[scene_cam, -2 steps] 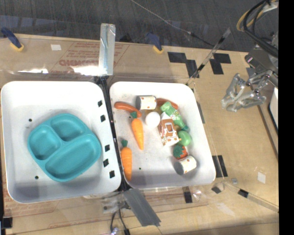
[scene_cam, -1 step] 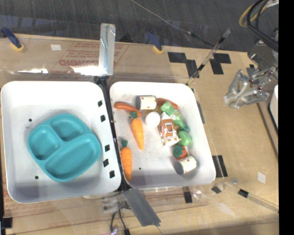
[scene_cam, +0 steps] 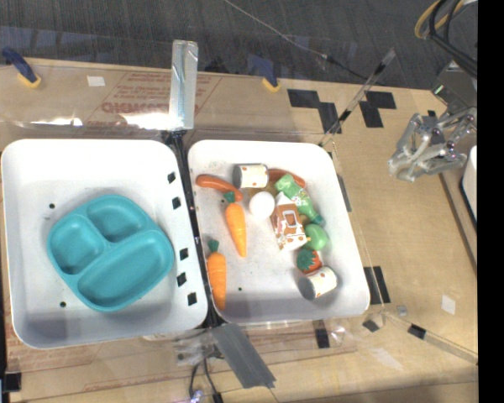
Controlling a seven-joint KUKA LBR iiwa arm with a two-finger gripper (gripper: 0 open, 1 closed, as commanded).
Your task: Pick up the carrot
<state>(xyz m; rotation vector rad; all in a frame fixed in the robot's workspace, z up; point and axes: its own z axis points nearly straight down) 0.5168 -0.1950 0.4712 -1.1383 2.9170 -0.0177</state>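
Note:
Two orange carrots lie in the right bin (scene_cam: 344, 225). One carrot (scene_cam: 236, 227) sits near the bin's middle left, tip pointing toward the front. The other carrot (scene_cam: 216, 279) lies along the left wall near the front corner. My gripper (scene_cam: 422, 151) hovers outside the bins, over the bench to the right of the right bin's far corner, well away from both carrots. Nothing shows in it.
The right bin also holds a red sausage (scene_cam: 216, 183), a white egg (scene_cam: 261, 203), a small carton (scene_cam: 289, 227), green toy food (scene_cam: 315, 238) and a cup (scene_cam: 317, 283). A teal divided plate (scene_cam: 109, 250) sits in the left bin (scene_cam: 25, 225).

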